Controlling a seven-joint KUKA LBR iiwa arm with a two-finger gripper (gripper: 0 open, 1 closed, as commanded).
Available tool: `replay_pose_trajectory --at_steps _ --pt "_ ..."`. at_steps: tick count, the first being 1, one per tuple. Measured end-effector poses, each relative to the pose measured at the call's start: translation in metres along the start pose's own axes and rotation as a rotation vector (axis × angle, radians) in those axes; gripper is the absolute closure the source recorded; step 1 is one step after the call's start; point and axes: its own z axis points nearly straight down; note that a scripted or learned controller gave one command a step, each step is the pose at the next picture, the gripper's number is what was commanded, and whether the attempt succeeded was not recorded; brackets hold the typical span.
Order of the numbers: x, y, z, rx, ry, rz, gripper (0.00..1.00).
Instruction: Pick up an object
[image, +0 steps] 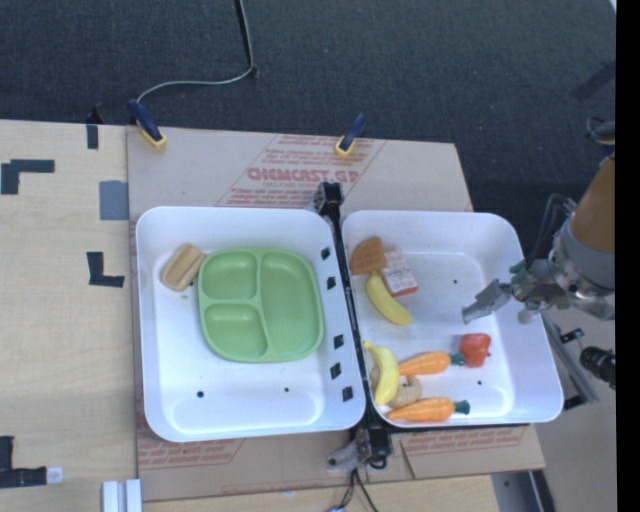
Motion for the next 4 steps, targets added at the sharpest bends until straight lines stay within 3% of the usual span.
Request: replay_pose_trajectory --at_steps 1,2,3,4 --pt "-0.005 0.028 0.147 -0.006 -0.001 -0.001 0.00" --pt "0.066 0.086 0.148 -0.008 0.000 -0.003 0.00" --pt "0.066 0.173 0.141 0.006 0.001 -0.001 0.00" --pt "0.066 0.173 0.130 0.008 -0.002 -0.003 1.00"
